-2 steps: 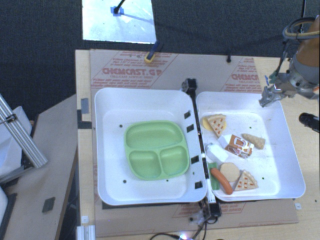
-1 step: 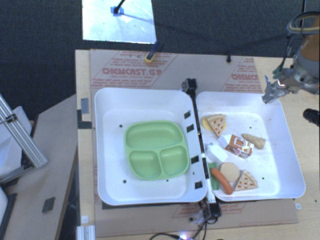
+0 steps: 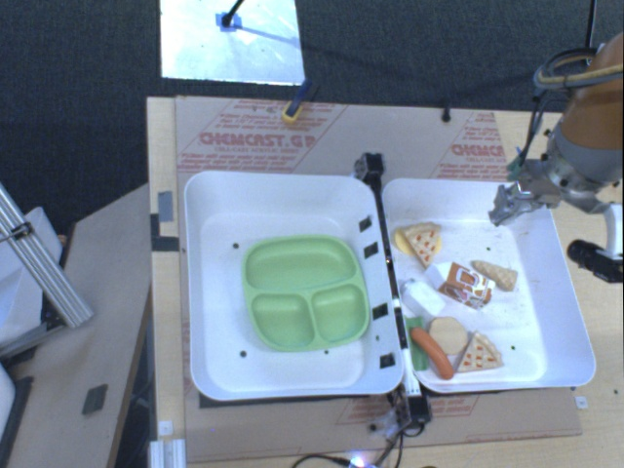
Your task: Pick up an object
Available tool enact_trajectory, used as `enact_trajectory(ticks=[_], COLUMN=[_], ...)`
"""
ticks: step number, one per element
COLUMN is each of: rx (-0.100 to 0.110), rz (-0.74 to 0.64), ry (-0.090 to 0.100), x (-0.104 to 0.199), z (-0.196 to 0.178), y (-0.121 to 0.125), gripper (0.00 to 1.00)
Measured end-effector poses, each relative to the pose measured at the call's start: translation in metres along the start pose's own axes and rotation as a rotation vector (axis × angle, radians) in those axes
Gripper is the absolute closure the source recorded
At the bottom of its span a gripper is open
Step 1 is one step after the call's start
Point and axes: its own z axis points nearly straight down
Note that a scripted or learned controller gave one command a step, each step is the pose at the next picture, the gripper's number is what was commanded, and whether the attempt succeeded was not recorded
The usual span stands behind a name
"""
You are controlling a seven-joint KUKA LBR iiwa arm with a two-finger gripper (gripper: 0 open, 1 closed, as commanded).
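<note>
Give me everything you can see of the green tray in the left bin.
The green tray is a pale green divided plate, glossy like plastic, with rounded corners. It has three compartments: one wide section along the far side and two smaller ones along the near side, none holding anything. It lies flat and upright on the floor of the left bin, a little right of the bin's middle and turned slightly askew to its walls. Nothing but the bin floor touches it; the gripper is over the right bin.

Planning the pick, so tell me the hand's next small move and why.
Probably move the hand toward the lower left and lower it over the toy food, perhaps the pizza slice. It sits near the right bin's upper right corner, with no item beneath it.
</note>
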Motion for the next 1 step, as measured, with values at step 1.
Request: enact_trajectory(ticks=[1], rx=[-0.001], rz=[-0.001], ry=[0.000], x=[0.0419], z=[0.0062], y=[-0.0236], gripper=[1.00])
